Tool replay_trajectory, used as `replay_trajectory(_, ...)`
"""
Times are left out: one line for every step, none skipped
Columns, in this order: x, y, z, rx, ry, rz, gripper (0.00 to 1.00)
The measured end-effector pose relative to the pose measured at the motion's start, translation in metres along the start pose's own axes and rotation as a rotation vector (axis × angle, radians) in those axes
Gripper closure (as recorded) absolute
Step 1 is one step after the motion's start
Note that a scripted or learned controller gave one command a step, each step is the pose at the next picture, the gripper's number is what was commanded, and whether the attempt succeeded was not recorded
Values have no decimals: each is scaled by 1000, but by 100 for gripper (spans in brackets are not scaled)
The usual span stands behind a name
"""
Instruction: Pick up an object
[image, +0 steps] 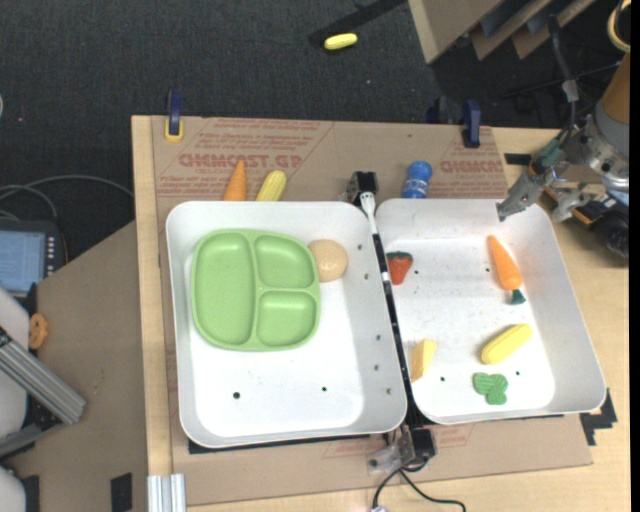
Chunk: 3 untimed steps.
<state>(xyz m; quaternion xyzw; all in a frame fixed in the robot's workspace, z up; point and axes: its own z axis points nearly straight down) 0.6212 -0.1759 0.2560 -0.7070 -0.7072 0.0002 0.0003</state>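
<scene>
While your jaws (522, 197) hang unreadable, one carrot (504, 265) lies lengthwise, green tip toward you; five items share its bin (570, 330).

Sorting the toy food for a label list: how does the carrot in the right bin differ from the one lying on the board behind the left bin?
The carrot in the right bin lies inside a bin, near the top right; the carrot on the board lies outside the bins. The first shows a dark green tip at its lower end; the second shows none. Both are orange and tapered.
</scene>
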Motion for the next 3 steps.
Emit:
replay_trajectory(-28,-12,172,14,3,4,0)
replay_trajectory(-28,-6,150,-4,-2,1,100)
replay_trajectory(101,-3,65,-12,4,-13,100)
